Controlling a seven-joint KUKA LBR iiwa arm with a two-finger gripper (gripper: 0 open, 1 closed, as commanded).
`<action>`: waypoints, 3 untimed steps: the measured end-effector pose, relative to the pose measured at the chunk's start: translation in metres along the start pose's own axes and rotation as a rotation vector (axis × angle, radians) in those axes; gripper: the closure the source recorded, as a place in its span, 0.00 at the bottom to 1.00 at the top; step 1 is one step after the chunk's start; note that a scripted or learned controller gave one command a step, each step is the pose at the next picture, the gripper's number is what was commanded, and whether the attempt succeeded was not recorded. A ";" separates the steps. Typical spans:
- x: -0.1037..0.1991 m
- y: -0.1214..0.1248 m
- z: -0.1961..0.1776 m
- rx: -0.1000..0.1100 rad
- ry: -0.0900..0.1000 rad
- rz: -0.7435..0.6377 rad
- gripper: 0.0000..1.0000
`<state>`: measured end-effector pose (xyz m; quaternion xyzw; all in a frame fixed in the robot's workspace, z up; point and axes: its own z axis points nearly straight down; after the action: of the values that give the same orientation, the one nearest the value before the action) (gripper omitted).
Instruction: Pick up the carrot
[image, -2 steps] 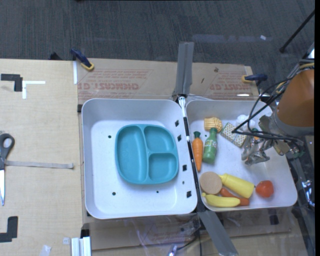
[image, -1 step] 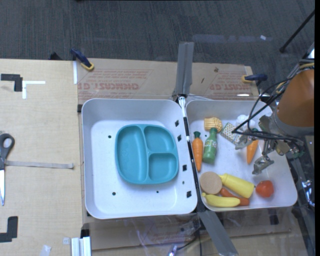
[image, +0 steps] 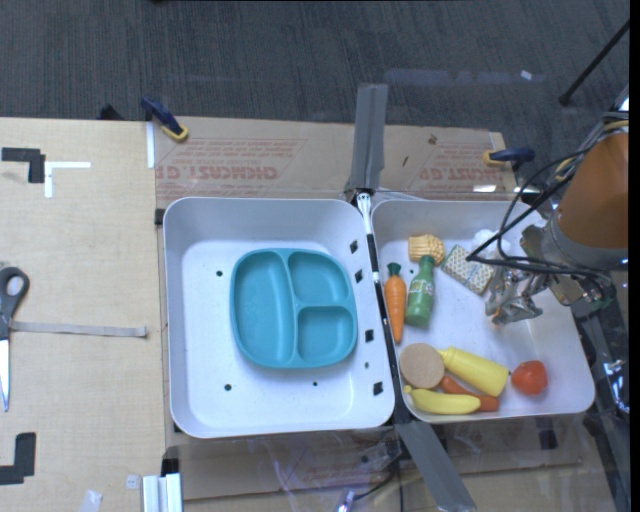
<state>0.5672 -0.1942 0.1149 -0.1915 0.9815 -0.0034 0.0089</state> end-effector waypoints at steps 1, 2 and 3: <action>0.000 0.000 0.000 0.000 0.000 0.000 0.00; 0.030 -0.017 0.021 -0.007 0.012 0.106 0.00; 0.027 -0.018 0.011 -0.004 0.006 0.104 1.00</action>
<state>0.5491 -0.2209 0.1040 -0.1404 0.9901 -0.0017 0.0058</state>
